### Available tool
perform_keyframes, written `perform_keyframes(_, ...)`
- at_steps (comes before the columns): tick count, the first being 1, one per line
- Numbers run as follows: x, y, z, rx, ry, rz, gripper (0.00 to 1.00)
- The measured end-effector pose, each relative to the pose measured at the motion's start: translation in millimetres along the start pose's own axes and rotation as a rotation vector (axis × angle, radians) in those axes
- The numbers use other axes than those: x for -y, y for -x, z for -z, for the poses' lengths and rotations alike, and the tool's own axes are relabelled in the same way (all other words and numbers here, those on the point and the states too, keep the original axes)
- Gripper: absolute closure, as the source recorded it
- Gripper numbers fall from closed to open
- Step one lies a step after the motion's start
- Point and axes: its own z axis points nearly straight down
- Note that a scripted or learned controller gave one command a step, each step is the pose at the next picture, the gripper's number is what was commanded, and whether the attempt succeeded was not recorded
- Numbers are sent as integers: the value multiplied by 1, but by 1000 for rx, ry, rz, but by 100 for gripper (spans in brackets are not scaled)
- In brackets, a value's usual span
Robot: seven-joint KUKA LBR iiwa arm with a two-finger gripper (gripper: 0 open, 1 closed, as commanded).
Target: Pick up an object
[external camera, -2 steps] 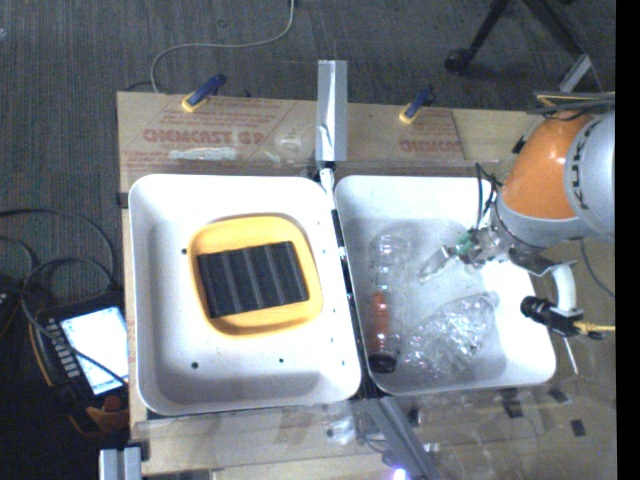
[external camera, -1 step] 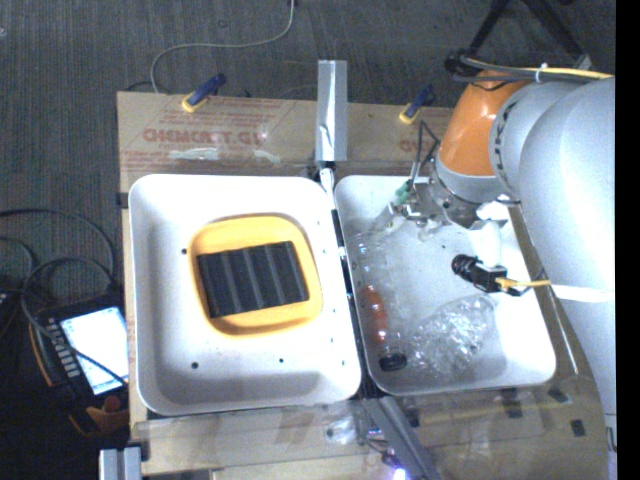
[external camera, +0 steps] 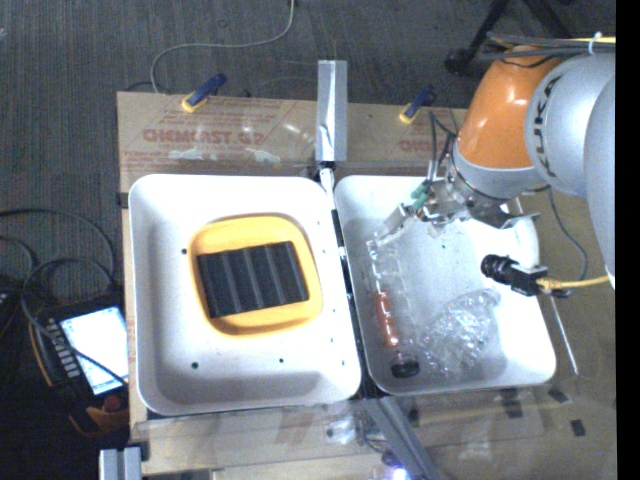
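My gripper (external camera: pixel 428 204) hangs low over the far part of the right bin (external camera: pixel 540 368), under the orange band of the arm (external camera: pixel 505 108). Just left of and below it lies a clear plastic piece (external camera: pixel 385 248). A crumpled clear plastic item (external camera: pixel 460 328) rests near the bin's front. A slim copper-coloured object (external camera: pixel 385 318) lies along the bin's left side, with a small black object (external camera: pixel 404 368) at its front end. Whether anything is in the gripper is hidden by glare and the clear plastic.
The left bin (external camera: pixel 160 368) holds a yellow tray-like object with a black ribbed centre (external camera: pixel 255 273). A black plug on a yellow cable (external camera: pixel 508 270) hangs from the arm over the right bin. A metal post (external camera: pixel 330 108) stands between the bins at the back.
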Motion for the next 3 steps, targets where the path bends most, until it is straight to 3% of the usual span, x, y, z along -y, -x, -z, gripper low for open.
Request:
perform_keyframes(1, 9, 20, -90, -4, 4, 97, 0)
perform_keyframes(2, 55, 18, -92, 11, 20, 196, 0)
perform_keyframes(3, 88, 57, 0, 0, 0, 67, 0)
